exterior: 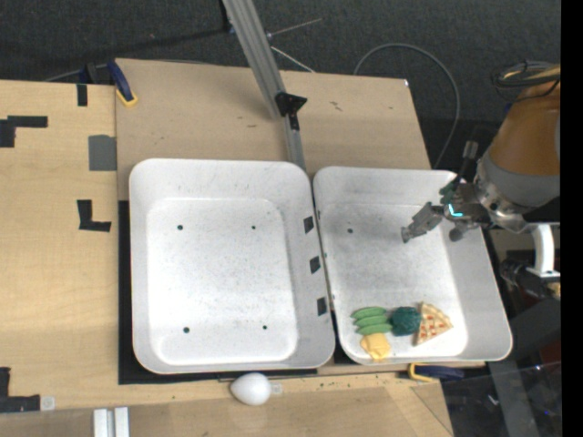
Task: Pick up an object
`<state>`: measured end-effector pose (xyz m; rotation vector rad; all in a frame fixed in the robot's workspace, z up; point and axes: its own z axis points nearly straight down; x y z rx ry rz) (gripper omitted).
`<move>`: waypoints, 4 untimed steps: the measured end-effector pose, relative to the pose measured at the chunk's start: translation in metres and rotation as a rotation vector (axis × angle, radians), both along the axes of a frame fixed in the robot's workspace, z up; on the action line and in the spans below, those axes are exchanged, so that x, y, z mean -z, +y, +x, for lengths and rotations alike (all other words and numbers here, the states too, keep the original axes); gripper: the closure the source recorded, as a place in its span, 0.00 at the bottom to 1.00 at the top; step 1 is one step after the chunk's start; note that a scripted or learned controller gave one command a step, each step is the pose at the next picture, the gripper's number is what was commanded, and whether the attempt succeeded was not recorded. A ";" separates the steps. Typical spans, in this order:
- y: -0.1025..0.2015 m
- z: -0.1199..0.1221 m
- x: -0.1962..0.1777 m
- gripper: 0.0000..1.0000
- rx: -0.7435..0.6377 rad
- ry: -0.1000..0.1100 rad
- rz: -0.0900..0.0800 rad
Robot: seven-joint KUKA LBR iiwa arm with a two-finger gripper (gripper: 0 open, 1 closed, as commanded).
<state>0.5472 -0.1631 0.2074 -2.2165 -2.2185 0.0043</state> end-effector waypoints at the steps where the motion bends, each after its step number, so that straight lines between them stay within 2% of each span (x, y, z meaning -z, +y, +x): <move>1: 0.000 0.001 -0.003 0.00 -0.002 -0.004 -0.001; 3: -0.017 -0.005 0.110 0.00 0.001 0.002 -0.001; 4: -0.017 -0.005 0.118 0.00 0.000 -0.005 -0.003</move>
